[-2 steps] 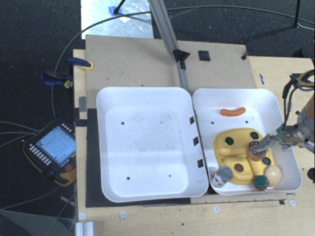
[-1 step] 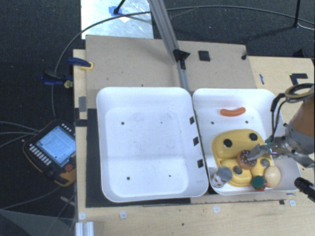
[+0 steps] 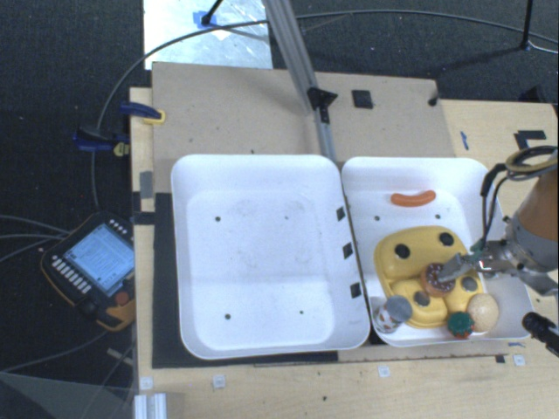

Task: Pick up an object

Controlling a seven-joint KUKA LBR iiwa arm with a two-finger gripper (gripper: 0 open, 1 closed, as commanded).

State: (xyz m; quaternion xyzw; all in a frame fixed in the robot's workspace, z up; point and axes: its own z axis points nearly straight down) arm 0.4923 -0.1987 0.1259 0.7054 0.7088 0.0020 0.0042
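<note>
Yellow toy point(image 3: 417, 273) in right bin point(image 3: 410, 175), lower right of frame; gripper point(image 3: 456, 269) over it, open or closed unclear

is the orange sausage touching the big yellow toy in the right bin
Apart. The camera view shows a strip of bare white bin floor between the orange sausage and the top edge of the yellow toy.
</note>
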